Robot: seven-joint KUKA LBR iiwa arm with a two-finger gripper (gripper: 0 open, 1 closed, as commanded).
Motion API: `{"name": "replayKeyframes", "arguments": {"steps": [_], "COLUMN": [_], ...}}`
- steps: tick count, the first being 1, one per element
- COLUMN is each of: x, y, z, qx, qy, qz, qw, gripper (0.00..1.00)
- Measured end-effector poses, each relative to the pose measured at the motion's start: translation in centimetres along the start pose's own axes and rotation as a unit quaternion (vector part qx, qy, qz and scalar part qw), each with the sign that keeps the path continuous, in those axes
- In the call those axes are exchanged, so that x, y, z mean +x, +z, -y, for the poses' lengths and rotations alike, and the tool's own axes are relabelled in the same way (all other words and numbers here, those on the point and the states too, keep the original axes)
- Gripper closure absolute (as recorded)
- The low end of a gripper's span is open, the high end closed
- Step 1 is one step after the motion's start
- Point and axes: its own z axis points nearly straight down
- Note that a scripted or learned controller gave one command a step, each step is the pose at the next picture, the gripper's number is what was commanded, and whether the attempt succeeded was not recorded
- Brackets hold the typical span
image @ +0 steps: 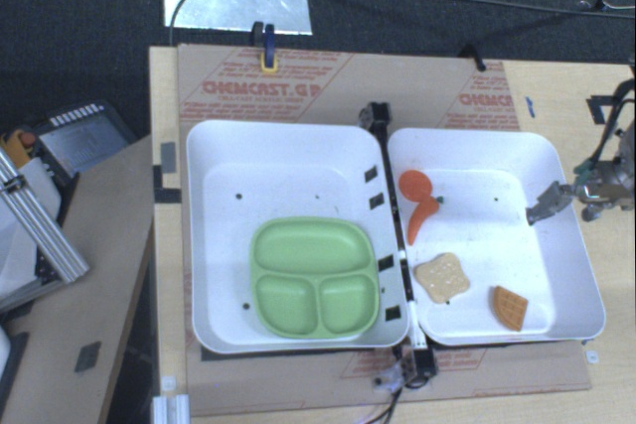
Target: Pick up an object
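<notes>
The right bin (556, 164) holds three small things. An orange spoon-like piece (417, 199) lies near its left wall. A pale slice of toast (442, 277) rests near the front left, and a small orange waffle-like cracker (510, 307) lies in front of the middle. My gripper (549, 204) comes in over the bin's right rim, low and at the edge of the view. It is well to the right of the orange piece and above and behind the cracker, touching none of them.
The left bin (214, 149) holds a green three-compartment plate (313, 275) in its front half. A black divider strip (390, 213) runs between the bins. A clamp (266, 48) and cables lie behind the bins on the brown board.
</notes>
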Motion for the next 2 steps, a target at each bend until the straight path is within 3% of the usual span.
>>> {"name": "replayKeyframes", "arguments": {"steps": [2], "x": [0.7], "y": [8.8], "z": [0.3], "qx": [0.002], "qy": [0.001], "qz": [-0.001], "qw": [1.0000], "gripper": [0.00]}}
